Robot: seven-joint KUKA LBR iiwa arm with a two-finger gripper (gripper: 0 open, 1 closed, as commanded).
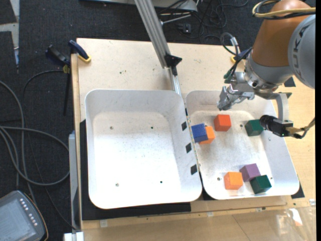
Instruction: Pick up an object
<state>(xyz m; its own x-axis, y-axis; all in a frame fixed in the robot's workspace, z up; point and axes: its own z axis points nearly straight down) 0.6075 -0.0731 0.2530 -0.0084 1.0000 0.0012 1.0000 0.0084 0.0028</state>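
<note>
Bench (130, 59): pale wood top, lit evenly | Floor (35, 29): dark carpet on the left and far side | Cables (20, 134): black, looping over the floor at left | Metal pole (153, 24): slants from the far edge | Clamp (75, 49): blue and yellow, far-left corner

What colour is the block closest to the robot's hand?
Orange. The block sits just below the hand in the right bin, clearest in the overhead camera view.
</note>
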